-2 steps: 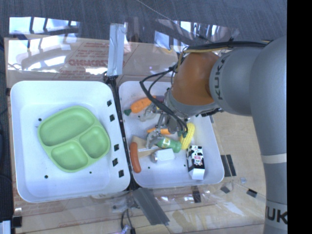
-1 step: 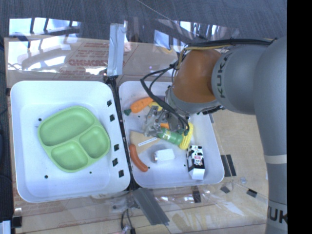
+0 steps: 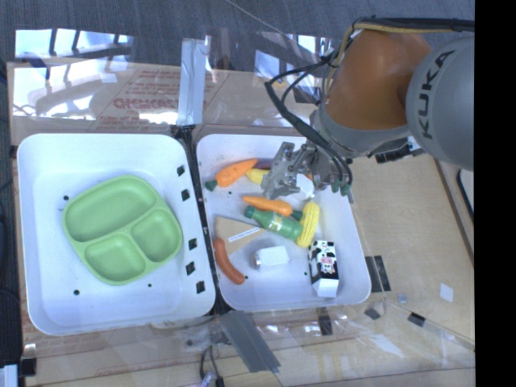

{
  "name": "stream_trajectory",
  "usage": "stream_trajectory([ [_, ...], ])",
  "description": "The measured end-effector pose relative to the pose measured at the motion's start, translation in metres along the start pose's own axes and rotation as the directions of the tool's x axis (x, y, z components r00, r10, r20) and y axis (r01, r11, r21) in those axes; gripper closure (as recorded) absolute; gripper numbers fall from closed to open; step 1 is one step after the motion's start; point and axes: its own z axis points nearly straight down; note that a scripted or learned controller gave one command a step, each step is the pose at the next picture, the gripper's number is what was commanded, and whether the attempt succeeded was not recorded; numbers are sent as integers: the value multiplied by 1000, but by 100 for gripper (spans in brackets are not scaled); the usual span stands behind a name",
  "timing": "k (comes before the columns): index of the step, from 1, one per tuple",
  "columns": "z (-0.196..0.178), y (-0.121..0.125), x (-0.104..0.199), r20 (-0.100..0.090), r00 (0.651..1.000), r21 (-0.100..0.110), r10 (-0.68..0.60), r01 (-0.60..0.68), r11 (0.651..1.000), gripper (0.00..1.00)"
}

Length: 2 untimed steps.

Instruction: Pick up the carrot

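From my station I see the arm (image 3: pixel 403 79) reaching in from the right over the right bin (image 3: pixel 347 293), with its gripper (image 3: pixel 282 180) hanging low above the upper middle of that bin. I cannot tell from this slant whether the fingers are wide or narrow, and I see nothing held between them. The carrot (image 3: pixel 235 172) lies in the bin's upper left part, orange with a green top end pointing toward the divider, just left of the gripper. A second orange piece (image 3: pixel 268 205) lies just below the gripper, resting against a green bottle (image 3: pixel 272 222) that lies on its side. A corn cob (image 3: pixel 309 222) sits at the bottle's right end. Lower down I see a sausage (image 3: pixel 226 262) near the left wall, a white block (image 3: pixel 272 256) in the middle, and a small cow-patterned carton (image 3: pixel 324 266) at the right. The left bin (image 3: pixel 40 297) holds a green divided plate (image 3: pixel 121 228). Both bins sit on the worktop (image 3: pixel 419 248).
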Motion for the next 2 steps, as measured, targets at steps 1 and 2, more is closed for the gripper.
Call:
stream_trajectory([
  [1, 102, -39, 82, -17, 960, -7, -279, 279, 960, 100],
  [2, -57, -54, 48, -3, 960, 1, -279, 279, 960, 100],
])
